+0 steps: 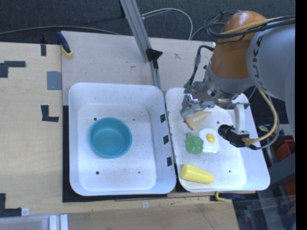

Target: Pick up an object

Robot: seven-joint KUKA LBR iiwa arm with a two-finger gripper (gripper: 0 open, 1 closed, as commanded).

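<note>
From here I see the claw (pixel 191 110) low in the right bin (pixel 256 176), right at the upper end of the tan wedge (pixel 197 120); how it stands, or whether it grips the wedge, I cannot tell. Just below lie a green piece (pixel 194 143) and a fried egg (pixel 210 140), touching. A yellow corn-shaped piece (pixel 195 174) lies nearer me. The left bin (pixel 81 97) holds a blue bowl (pixel 111 137).

Robotics lab: taped plywood bench (pixel 110 66), two white bins (pixel 76 99), loose cables (pixel 168 14), camera pole (pixel 136 23).
</note>
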